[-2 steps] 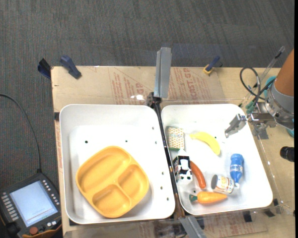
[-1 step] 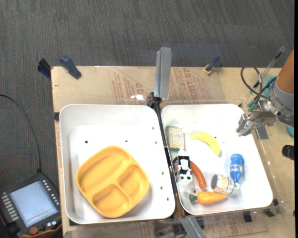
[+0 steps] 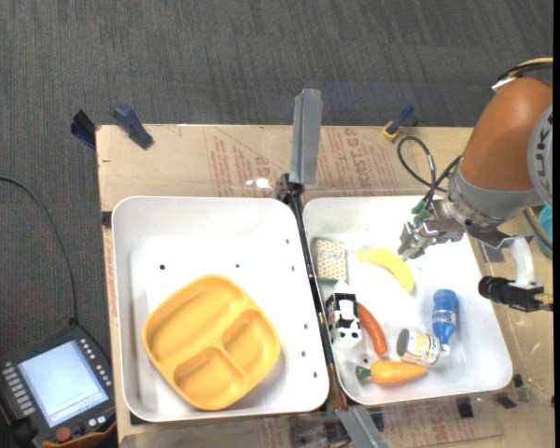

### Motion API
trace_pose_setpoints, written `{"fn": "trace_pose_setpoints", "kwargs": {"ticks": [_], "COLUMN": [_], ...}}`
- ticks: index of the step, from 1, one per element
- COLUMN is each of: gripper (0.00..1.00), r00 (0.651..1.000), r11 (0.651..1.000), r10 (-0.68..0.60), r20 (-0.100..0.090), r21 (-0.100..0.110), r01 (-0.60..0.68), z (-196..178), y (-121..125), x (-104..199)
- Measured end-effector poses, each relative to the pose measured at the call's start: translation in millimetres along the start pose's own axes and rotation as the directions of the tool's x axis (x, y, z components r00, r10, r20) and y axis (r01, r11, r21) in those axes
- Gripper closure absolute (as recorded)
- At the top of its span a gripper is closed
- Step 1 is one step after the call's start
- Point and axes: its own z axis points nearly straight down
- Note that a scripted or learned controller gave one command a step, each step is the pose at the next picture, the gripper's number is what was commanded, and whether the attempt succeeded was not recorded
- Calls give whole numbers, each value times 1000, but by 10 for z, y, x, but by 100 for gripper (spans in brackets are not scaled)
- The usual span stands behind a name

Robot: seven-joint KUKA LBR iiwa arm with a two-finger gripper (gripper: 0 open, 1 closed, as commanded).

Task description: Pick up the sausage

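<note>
Nearest you, measuring everything from the sausage (image 3: 371,328), the carrot (image 3: 393,372) lay just below it along the front wall of the right bin (image 3: 490,362), and a small jar (image 3: 420,345) sat just to its right, near but seemingly not touching. The sausage itself rested in the front left part of that bin, slanted, its upper end up against the black-and-white cow toy (image 3: 343,317) on its left. That crowding was, I judged, why a clean grasp would be awkward: you had neighbours on both long sides.

To the sausage's right, beyond the jar, stood the blue bottle (image 3: 444,315). Well to its left, in the other bin (image 3: 131,222), sat the yellow divided plate (image 3: 212,341), plausibly a drop-off spot.

Farther back from the sausage came the checked sponge-like block (image 3: 330,259) and the banana (image 3: 388,267), both apart from it.

Farthest, up and to the right of the sausage, hung the hand (image 3: 417,241), just past the banana's far end and well apart from your target. I could not tell how its opening was set; it was too small and dark against the bin. Nothing showed in it, so the pick had not yet been made, and the reach toward the sausage remained.
</note>
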Motion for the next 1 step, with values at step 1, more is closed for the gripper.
{"fn": "trace_pose_setpoints", "kwargs": {"ticks": [1], "gripper": [100], "r00": [981], "r11": [981], "r10": [192], "r20": [-1], "r21": [1], "r01": [-192], "z": [550], "y": [-148], "x": [303]}}
